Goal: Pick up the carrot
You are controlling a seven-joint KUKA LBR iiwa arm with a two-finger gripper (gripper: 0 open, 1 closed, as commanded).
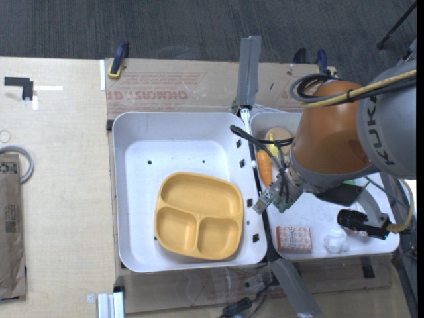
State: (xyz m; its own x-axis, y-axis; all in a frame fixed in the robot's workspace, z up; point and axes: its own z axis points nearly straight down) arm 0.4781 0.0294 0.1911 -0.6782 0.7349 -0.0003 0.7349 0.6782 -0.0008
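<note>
We see the carrot [265, 166] lying in the right bin [311, 254] against its left wall, just beside the gripper [273, 197]. We cannot tell the gripper's state. A yellow divided plate [199, 215] sits in the left bin [132, 177].

- The carrot [265, 166] is orange, slim and elongated.
- It lies lengthwise in the right bin [311, 244], just beside that bin's left wall, toward its far end.
- Its right side is partly hidden.
</note>
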